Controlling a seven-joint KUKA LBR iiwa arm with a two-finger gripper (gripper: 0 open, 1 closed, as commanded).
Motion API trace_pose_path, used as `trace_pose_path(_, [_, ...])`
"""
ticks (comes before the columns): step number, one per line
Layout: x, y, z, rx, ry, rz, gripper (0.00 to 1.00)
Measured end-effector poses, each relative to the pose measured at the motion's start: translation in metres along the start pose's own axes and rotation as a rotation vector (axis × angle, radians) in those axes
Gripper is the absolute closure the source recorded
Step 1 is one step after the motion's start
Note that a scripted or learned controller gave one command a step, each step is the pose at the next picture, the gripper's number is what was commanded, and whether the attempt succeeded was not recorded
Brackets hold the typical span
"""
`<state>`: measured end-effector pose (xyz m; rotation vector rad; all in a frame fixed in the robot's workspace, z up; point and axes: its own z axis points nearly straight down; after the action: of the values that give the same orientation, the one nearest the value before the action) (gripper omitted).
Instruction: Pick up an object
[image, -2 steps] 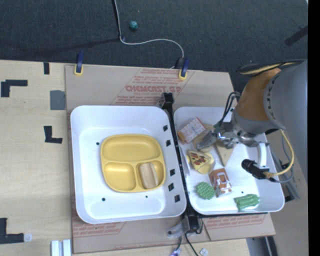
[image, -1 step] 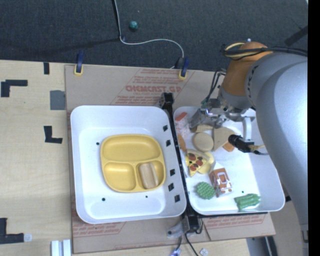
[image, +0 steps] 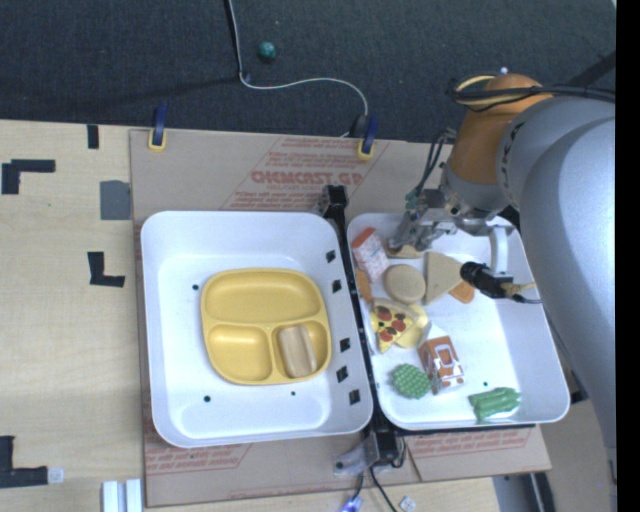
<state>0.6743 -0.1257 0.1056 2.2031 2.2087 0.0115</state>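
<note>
The right bin (image: 520, 345) holds several toy foods. These include a round tan bun (image: 405, 283), a tan wedge (image: 442, 270), a pizza slice (image: 396, 326), a red-and-white packet (image: 366, 251), a green round piece (image: 410, 381), an orange-and-white carton (image: 441, 363) and a green pod (image: 494, 402). My gripper (image: 405, 238) hangs low over the far left part of this bin. It is just behind the bun and to the right of the packet. I see nothing held in it.
The left bin (image: 170, 300) carries a yellow divided plate (image: 250, 300) with a tan bread piece (image: 296, 351) in its near right compartment. A black divider (image: 345, 300) runs between the bins. The grey arm (image: 570, 200) covers the right bin's far right side.
</note>
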Motion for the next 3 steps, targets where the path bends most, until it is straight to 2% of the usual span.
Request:
trace_pose_path(1, [0.045,-0.081,-0.085,0.024,0.013,0.001,1.0])
trace_pose_path(2, [0.043,-0.078,-0.08,0.023,0.011,0.001,0.0])
trace_pose_path(3, [0.016,-0.042,0.021,0.016,0.009,0.002,0.0])
